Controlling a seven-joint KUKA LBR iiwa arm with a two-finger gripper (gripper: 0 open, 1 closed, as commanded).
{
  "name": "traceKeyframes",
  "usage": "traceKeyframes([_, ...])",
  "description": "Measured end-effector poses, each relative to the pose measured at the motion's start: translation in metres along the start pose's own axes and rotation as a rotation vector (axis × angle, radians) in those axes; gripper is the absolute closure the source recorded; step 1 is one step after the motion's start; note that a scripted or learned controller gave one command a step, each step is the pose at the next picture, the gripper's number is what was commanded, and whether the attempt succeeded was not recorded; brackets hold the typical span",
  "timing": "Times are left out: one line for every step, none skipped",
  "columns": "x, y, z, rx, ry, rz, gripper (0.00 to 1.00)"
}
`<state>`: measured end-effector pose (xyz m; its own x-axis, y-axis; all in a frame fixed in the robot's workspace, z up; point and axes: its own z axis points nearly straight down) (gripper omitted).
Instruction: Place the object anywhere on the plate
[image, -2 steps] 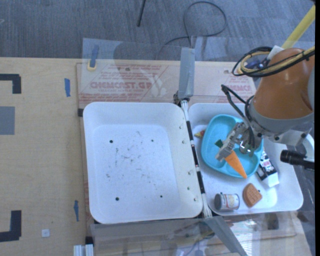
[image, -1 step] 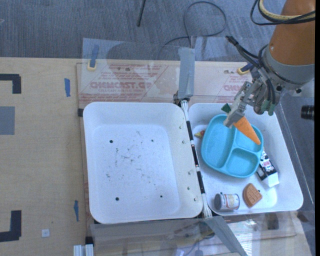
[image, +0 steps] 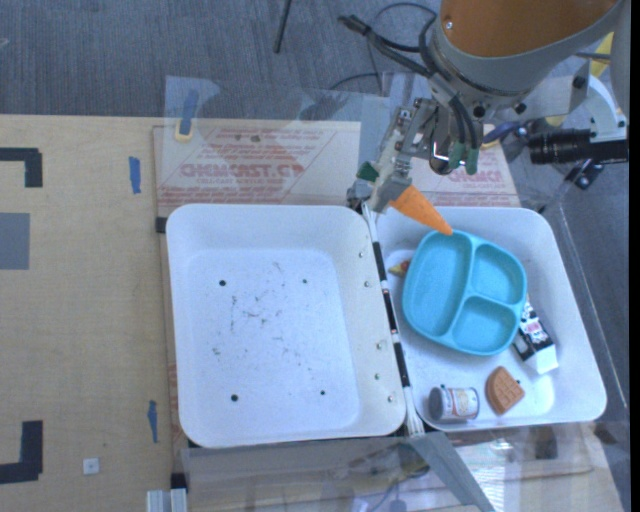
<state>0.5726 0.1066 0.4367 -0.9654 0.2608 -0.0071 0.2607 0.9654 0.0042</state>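
Here the pincer (image: 393, 190) hangs over the far left corner of the right bin (image: 575, 300), and an orange carrot (image: 420, 210) juts from between its fingers, pinched at the fat end with the pointed tip slanting toward the near right. The carrot's tip sits just beside the far rim of the blue divided plate (image: 465, 295), which lies tilted in the middle of that bin. The main risk, as I judge it, is release too early: the carrot looks to hang over the bin floor rather than over the plate, so letting go now would likely drop it between the plate and the bin wall. The hold also seems to be at one end only, so the carrot could swing or slip out during travel. A small can (image: 455, 402), a brown biscuit (image: 505, 390) and a dark carton (image: 535, 340) lie along the near edge, away from the likely path. The left bin (image: 265, 320) sits just beside.
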Motion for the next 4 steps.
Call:
traceKeyframes([0.003, 0.049, 0.0, -0.001, -0.001, -0.257, 1.0])
traceKeyframes([0.04, 0.114, 0.0, -0.004, -0.001, -0.718, 1.0])
traceKeyframes([0.109, 0.093, 0.0, -0.001, 0.003, -0.743, 1.0])
traceKeyframes([0.107, 0.094, -0.013, -0.006, -0.006, -0.741, 1.0])
